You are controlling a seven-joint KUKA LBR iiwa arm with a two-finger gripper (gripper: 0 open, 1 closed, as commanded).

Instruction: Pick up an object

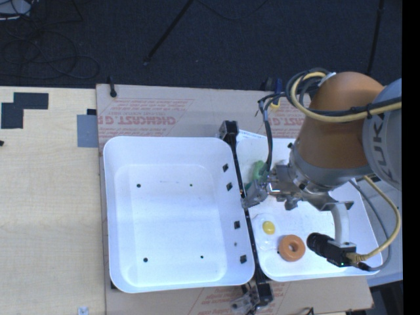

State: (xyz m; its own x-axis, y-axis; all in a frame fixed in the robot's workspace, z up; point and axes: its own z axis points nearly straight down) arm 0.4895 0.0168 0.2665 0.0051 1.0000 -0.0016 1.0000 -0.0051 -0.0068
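My gripper (256, 193) hangs low over the left part of the right bin (315, 273), close to the divider between the two bins. A green object (260, 170) shows just above the gripper, partly hidden by the wrist; I cannot tell whether it is touching the gripper. A small yellow object (268, 228) lies on the bin floor below the gripper. An orange ring (292, 247) rests to its lower right, near the bin's front wall. The arm's orange-banded body hides much of the right bin.
The left bin (121, 176) sits beside the right one, with black clips along their shared rim (239, 202). Both bins stand on a cardboard sheet (157, 113) on the wooden bench. Cables loop above the wrist.
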